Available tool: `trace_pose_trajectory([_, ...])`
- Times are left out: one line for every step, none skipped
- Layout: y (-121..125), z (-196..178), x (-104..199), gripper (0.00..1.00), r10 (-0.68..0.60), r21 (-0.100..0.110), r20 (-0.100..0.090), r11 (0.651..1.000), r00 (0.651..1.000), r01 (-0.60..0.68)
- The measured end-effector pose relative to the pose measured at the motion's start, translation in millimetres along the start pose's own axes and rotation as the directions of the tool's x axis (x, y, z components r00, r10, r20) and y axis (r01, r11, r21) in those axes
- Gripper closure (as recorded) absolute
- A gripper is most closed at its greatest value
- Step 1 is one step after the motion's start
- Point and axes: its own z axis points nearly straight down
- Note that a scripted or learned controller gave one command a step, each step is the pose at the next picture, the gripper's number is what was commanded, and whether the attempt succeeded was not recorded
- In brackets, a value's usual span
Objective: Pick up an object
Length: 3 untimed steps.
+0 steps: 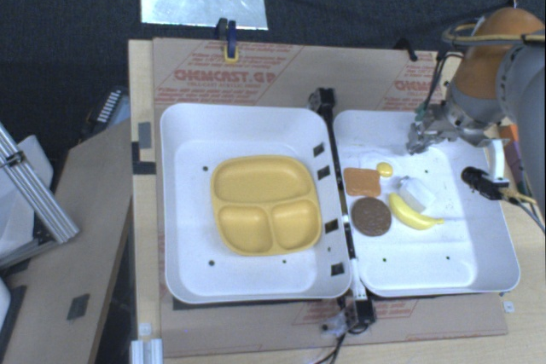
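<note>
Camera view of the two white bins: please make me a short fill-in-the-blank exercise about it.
1. The yellow three-compartment plastic tray lies in the ___ bin.
2. The yellow banana lies directly right of the round ___ disc.
3. The gripper is near the right bin's ___ edge.

Missing words: left; brown; far

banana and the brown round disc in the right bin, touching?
Cannot tell. In the camera view the banana's left end sits right beside the brown disc's right edge, with no clear gap or overlap visible.

Glossy white plastic bins [256, 119] sit on papery printed board [256, 72]; the yellow divided tray [260, 205] looks smooth, matt plastic.
</note>
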Motion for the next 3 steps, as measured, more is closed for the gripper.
trace_pose_trajectory([6, -61, 8, 1.0, 0.002, -0.001, -0.001, 1.0, 1.0, -0.002])
trace_pose_trajectory([-1, -115, 14, 1.0, 0.002, 0.0, -0.001, 1.0, 1.0, -0.002])
trace_pose_trajectory([-3, -179, 18, 1.0, 0.002, -0.002, 0.0, 1.0, 1.0, -0.002])
